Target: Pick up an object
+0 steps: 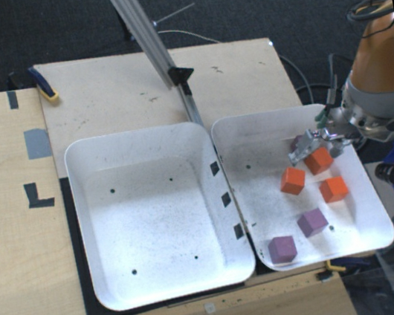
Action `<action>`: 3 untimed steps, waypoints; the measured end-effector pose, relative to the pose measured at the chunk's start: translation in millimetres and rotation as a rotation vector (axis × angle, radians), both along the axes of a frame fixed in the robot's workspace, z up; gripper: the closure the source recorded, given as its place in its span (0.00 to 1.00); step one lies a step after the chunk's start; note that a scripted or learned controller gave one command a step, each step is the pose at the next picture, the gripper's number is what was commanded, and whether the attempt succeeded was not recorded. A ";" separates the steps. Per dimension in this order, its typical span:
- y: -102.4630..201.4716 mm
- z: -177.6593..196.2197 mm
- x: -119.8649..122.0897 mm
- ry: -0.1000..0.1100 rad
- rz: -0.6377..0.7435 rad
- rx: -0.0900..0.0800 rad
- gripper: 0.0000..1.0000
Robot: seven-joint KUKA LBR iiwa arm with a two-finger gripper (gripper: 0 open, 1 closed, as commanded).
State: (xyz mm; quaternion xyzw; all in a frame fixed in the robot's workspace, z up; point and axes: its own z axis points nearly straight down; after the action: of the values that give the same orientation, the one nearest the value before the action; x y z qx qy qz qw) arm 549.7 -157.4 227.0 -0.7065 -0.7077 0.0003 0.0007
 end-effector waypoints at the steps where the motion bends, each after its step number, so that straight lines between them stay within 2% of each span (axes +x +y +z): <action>1: 6.2 -132.8 4.7 0.008 0.000 0.001 0.00; 2: -23.6 -135.4 38.7 -0.001 0.000 0.000 0.00; 3: 9.1 -135.2 13.2 0.002 0.001 0.000 0.00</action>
State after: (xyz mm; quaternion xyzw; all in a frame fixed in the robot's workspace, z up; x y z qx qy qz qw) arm 562.9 -148.3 91.7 -0.7063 -0.7079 0.0009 0.0013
